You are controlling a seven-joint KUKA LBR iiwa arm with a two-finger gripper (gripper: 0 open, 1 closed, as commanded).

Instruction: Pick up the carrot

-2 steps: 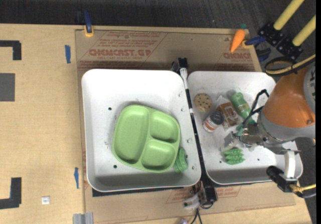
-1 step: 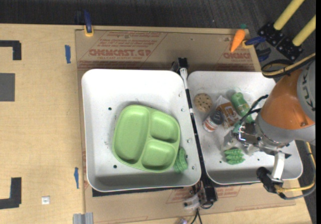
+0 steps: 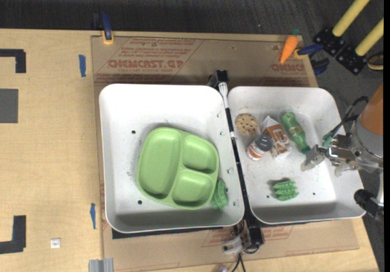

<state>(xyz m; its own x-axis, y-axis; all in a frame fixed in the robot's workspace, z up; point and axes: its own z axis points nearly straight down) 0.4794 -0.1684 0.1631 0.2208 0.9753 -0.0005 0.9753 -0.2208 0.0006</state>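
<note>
I see two bins side by side on the surface (image 3: 49, 161). The left bin (image 3: 116, 143) holds a divided tray (image 3: 177, 167). The carrot (image 3: 289, 47) lies on the surface behind the right bin (image 3: 323, 204), near its back edge.

The carrot (image 3: 289, 47) is a small orange toy with a green tip at its upper end. It lies outside both bins, on the brown cardboard sheet (image 3: 183, 57) that covers the bench, close to that sheet's far right corner. It is tilted, its green end pointing away and slightly right, its orange point down and left. It sits just beyond the far edge of the right bin (image 3: 329, 97), apart from it, with nothing touching it.
</note>
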